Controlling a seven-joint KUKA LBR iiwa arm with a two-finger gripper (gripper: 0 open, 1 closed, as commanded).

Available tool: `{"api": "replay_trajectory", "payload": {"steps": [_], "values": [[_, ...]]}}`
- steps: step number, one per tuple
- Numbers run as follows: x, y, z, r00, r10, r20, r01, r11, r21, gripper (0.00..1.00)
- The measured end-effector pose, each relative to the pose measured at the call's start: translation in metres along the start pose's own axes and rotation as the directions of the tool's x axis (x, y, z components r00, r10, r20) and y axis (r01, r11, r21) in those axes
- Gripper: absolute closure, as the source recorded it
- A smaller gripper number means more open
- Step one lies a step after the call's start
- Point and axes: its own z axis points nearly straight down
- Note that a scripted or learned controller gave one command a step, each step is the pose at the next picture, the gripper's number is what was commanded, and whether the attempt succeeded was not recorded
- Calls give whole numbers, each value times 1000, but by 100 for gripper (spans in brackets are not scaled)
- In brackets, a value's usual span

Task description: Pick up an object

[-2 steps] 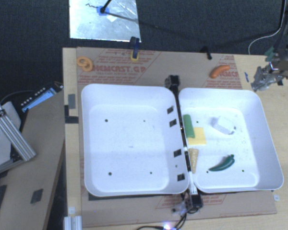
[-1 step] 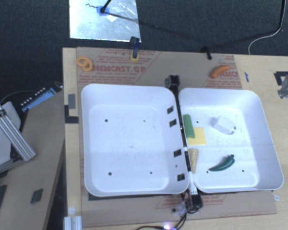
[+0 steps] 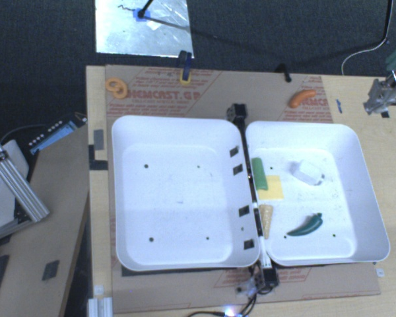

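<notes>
While unheld, green pepper (image 3: 305,225) in right bin (image 3: 356,177)

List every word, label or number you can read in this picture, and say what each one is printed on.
"EMCAST" followed by letters that look like "G.P": red print on the brown cardboard sheet under the two white plastic bins, above the left bin; first letter unclear.
Red print on the same sheet above the right bin: too blurred to read.
Red print along the sheet's front edge: too small to read.
Buttons on the blue and black device at left: no legible marks.
</notes>
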Motion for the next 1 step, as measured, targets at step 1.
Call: {"api": "replay_trajectory", "payload": {"steps": [1], "values": [[57, -6, -79, 1000, -1, 0, 1, 1000, -5, 100]]}}
